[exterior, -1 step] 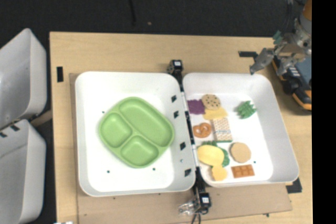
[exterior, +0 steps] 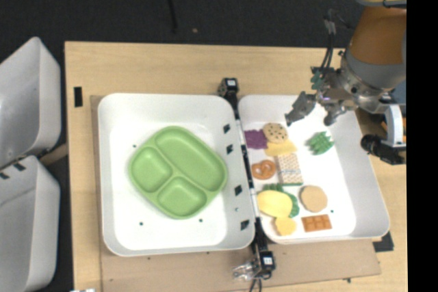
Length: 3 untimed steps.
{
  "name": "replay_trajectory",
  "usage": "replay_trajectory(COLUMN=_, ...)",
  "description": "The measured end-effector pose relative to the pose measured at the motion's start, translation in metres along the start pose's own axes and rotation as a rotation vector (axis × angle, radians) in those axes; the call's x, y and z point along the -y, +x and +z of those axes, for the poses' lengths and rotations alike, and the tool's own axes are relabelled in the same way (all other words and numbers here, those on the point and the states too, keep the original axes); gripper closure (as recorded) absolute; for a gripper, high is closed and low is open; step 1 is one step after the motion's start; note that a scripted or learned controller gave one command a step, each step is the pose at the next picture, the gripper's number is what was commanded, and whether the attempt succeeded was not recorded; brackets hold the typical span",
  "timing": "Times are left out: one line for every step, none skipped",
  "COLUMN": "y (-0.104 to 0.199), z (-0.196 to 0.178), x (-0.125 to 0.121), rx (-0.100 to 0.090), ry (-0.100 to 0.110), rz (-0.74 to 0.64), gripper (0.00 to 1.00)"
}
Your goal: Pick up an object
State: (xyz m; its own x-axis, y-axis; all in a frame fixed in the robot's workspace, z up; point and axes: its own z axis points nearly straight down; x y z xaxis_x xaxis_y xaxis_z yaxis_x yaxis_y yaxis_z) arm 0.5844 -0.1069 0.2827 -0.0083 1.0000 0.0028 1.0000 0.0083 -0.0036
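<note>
The right bin (exterior: 363,208) holds several toy foods: a purple piece (exterior: 255,139), a chocolate-chip cookie (exterior: 275,131), a pretzel (exterior: 263,169), a wafer (exterior: 289,167), a yellow lemon-like piece (exterior: 274,202), a tan round (exterior: 313,198), an orange cracker (exterior: 316,223) and a green broccoli piece (exterior: 319,143). My gripper (exterior: 316,111) hangs over the far part of this bin, open, its two dark fingers spread with nothing between them. The broccoli lies just below and to the right of the fingertips.
The left bin (exterior: 116,215) carries a green three-compartment plate (exterior: 178,172). A black clip (exterior: 228,87) sits at the far joint of the bins. The wooden bench (exterior: 137,65) borders both bins; white blocks (exterior: 24,106) stand at the far left.
</note>
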Motion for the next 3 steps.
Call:
replay_trajectory(y=0.084, z=0.020, x=0.078, rx=0.000, ry=0.002, rz=0.001, gripper=0.00)
replay_trajectory(y=0.079, z=0.009, x=0.074, rx=0.004, ry=-0.005, rz=0.008, gripper=1.00)
replay_trajectory(y=0.099, z=-0.140, x=0.076, rx=0.002, ry=-0.022, rz=0.003, gripper=1.00)
